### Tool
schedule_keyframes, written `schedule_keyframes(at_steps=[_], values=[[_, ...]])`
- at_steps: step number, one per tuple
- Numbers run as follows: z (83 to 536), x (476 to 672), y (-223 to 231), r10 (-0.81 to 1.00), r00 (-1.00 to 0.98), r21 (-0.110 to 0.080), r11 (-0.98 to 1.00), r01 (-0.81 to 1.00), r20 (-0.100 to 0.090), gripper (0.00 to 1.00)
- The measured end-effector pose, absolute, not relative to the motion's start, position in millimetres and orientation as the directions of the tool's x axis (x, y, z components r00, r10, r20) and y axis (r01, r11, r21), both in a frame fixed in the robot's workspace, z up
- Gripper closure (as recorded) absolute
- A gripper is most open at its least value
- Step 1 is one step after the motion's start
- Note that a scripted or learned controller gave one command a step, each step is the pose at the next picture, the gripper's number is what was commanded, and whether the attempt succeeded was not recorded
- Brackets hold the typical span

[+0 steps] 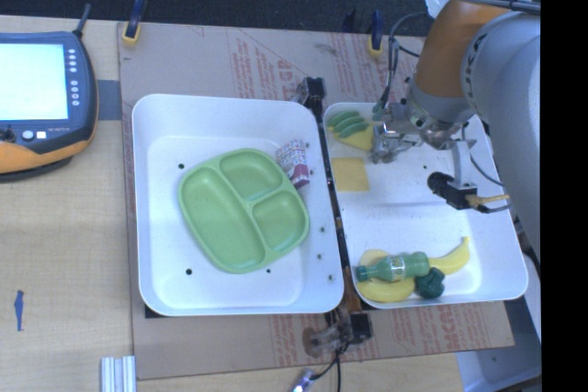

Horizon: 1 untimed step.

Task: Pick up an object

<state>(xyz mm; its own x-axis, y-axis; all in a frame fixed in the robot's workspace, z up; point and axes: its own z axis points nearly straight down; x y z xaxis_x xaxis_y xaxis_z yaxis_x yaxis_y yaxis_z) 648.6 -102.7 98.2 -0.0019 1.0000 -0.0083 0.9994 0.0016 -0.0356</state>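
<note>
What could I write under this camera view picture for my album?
End effector hangs above the right bin; green plate in the left bin.

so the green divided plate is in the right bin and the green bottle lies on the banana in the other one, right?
Not quite: the camera view shows the green divided plate in the left bin, not the right. The green bottle does lie on the banana, in the right bin.

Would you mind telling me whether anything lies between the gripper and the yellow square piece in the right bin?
Nothing visible does. The gripper hangs at the far left of the right bin, with the yellow square piece just beside and nearer the camera; only bare bin floor separates them.
</note>
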Motion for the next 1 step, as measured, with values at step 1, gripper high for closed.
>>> schedule_keyframes(at_steps=[1], values=[[91.5, 598.9, -100.2, 1.0, -0.005, -0.005, 0.005, 1.0, -0.001, 1.0]])
